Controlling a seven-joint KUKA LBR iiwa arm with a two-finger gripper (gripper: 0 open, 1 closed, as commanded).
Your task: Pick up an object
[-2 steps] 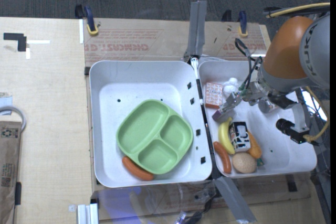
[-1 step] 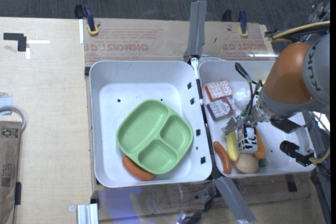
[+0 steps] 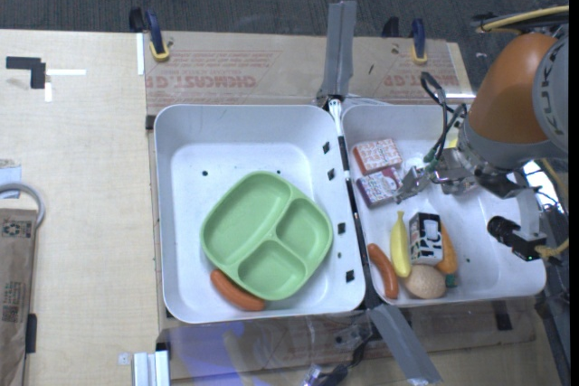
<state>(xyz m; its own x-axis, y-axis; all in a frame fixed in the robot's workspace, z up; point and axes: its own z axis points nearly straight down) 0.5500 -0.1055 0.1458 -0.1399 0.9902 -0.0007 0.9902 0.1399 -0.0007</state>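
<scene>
Wooden bench [image 3: 81, 194], cardboard [image 3: 298, 68] printed "CHEMCO27", gripper [image 3: 418, 179] over red packets [image 3: 376, 155], grip unclear

Far left of the gripper [image 3: 418, 181] I see a brown paper bag [image 3: 14, 280] on the wooden bench [image 3: 81, 158]. Behind the gripper lies a cardboard sheet [image 3: 226, 70], with one clamp [image 3: 157, 43] far off and another clamp [image 3: 416, 41] closer.

Two white bins [image 3: 172, 194] [image 3: 507, 280] sit side by side. The left one holds one green plate [image 3: 265, 235] and one sausage [image 3: 238, 290]. The right one holds two red boxes [image 3: 376, 155] [image 3: 378, 187], one banana [image 3: 399, 244], one carton [image 3: 424, 240], one sausage [image 3: 384, 270], one carrot [image 3: 447, 252] and one round roll [image 3: 425, 283].
</scene>
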